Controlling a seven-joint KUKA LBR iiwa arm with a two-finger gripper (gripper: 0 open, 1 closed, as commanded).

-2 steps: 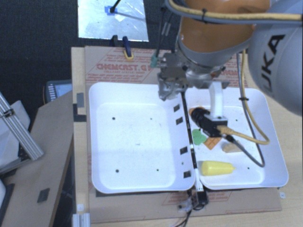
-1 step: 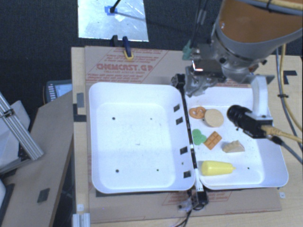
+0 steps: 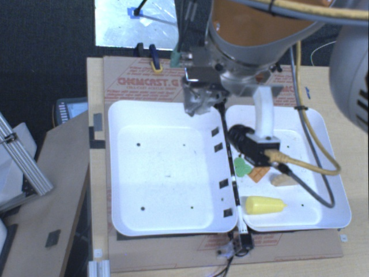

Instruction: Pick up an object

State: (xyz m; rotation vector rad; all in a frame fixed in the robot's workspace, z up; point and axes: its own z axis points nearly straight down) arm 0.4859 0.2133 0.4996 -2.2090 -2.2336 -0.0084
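Nearest the camera, the bench edge shows pale wood, and on it lies a brown cardboard sheet printed with red lettering. Two shallow white bins sit on the sheet side by side, touching along a seam of black clips. The left bin shows a bare white floor with a few small dark dots. The right bin holds four small things: one yellow object lying on its side near the front wall, one tan piece behind it, and one orange piece just beside one green piece close to the seam. Farther back the grey arm, with its orange band, reaches in from the right, and the gripper hangs over the left bin's rear right corner. Whether its pincer is clenched or released I cannot tell. Beyond, dark floor surrounds a shiny metal panel.
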